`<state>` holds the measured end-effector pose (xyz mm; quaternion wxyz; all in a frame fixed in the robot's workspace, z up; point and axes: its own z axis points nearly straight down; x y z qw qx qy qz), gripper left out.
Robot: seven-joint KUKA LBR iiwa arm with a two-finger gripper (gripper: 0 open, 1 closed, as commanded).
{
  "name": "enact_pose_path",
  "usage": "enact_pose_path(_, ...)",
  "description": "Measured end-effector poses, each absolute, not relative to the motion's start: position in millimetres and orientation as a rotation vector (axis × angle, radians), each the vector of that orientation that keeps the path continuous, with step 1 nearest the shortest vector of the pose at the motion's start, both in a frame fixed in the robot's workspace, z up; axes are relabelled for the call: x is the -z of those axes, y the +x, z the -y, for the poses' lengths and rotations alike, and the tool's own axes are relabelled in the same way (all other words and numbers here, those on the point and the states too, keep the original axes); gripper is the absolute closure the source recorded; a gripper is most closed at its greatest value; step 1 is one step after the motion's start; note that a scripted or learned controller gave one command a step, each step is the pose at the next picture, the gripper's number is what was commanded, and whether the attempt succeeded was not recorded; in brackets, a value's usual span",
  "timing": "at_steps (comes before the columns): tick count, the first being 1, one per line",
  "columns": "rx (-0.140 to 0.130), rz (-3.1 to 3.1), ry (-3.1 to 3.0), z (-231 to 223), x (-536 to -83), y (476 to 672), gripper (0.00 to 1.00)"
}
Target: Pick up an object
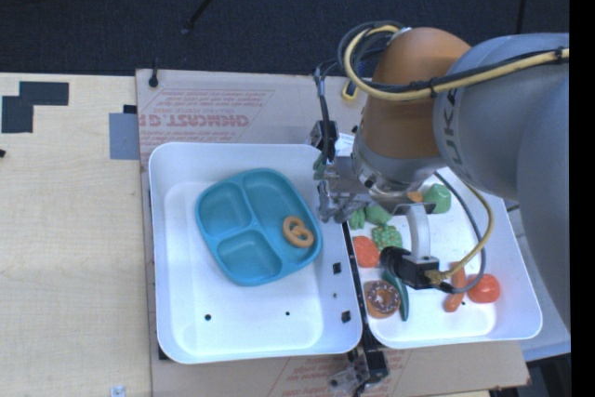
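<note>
The gripper [333, 200] hangs over the right bin [521, 316] by its left wall; its grip state cannot be told. A doughnut [381, 298] lies below it, apart, untouched.

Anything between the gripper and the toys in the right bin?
Nothing visible. The gripper sits low at the right bin's left edge, beside the green toys; the donut lies nearer the camera. The arm hides part of the bin.

A light wooden bench [65, 246] holds a flat brown cardboard sheet [214, 112]. Two shallow white plastic bins [186, 330] sit side by side on it.
</note>
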<state>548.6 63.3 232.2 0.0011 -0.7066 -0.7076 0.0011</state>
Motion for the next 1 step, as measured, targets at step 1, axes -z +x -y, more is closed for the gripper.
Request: enact_pose_path(1,-0.007,2.218,-2.219,-56.7,-232.0,532.6,1.0)
